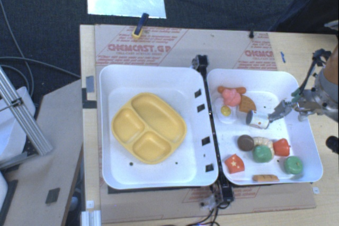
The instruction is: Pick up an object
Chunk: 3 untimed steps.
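Note:
The right bin [296,82] holds several toy foods. Among them are a pink piece [231,97], a small yellow ball [225,111], a brown wedge [247,105] and a white cylinder [258,121] with a dark end. Nearer the front lie a brown round piece [245,142], a green ball [261,154], a red piece [281,147], a second green ball [293,165] and a red wedge [234,164]. My gripper [277,111] reaches in from the right, low over the bin. Its tip is just right of the white cylinder, and whether they touch is unclear.
The left bin [116,166] carries a yellow divided plate [149,127]. An orange stick [265,178] lies by the right bin's front wall. A black divider [210,124] with clips runs between the bins. Cardboard [159,45] lies behind them.

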Each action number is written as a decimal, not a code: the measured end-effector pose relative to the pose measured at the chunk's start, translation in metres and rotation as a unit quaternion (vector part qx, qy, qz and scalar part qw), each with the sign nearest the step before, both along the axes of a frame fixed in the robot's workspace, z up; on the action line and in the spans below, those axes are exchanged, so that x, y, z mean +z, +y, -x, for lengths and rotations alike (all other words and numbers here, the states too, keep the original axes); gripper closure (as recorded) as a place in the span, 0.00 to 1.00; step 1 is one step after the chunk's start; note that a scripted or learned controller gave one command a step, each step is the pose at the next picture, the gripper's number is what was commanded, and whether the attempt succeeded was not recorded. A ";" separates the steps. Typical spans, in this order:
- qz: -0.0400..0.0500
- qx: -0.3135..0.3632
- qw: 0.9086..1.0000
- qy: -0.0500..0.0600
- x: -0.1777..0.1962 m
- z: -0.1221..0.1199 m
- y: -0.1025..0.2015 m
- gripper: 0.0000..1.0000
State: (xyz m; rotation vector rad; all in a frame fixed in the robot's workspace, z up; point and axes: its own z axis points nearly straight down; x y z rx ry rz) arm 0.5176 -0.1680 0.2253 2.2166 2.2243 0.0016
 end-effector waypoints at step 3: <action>0.000 -0.001 1.000 -0.001 -0.130 0.003 0.034 0.00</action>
